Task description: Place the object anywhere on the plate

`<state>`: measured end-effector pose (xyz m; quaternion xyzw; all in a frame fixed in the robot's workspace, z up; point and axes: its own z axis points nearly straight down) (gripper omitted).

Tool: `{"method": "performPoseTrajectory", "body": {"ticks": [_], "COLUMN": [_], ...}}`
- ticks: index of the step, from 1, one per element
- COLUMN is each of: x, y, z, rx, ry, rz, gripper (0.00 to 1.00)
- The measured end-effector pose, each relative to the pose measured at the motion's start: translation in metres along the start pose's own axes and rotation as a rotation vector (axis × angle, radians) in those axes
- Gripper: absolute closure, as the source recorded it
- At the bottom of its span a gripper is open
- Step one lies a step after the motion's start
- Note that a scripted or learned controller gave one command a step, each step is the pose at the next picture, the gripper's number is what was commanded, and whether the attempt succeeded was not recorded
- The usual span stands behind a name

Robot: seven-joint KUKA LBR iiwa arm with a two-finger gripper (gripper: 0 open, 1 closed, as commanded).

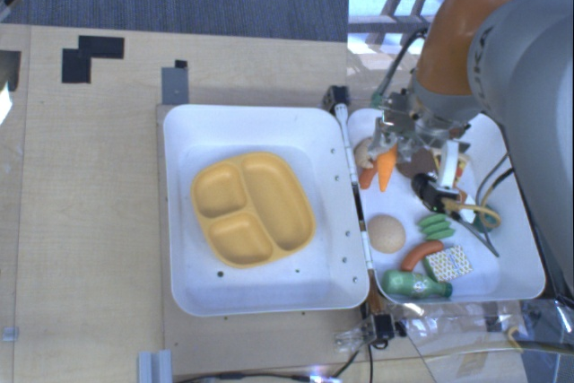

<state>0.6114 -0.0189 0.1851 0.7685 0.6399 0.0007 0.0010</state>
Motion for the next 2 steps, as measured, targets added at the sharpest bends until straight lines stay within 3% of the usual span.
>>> {"method": "performPoseTrajectory", "body": {"ticks": [1,2], "x": [0.097,0.0923], "y": [-0.0001,0.0011], "z": [0.0004,0.0001], "rx": [0.001,0.0], "ry": [0.006,0.002], "rz": [0.141,0.145], "gripper": [1.0,0.0]}}
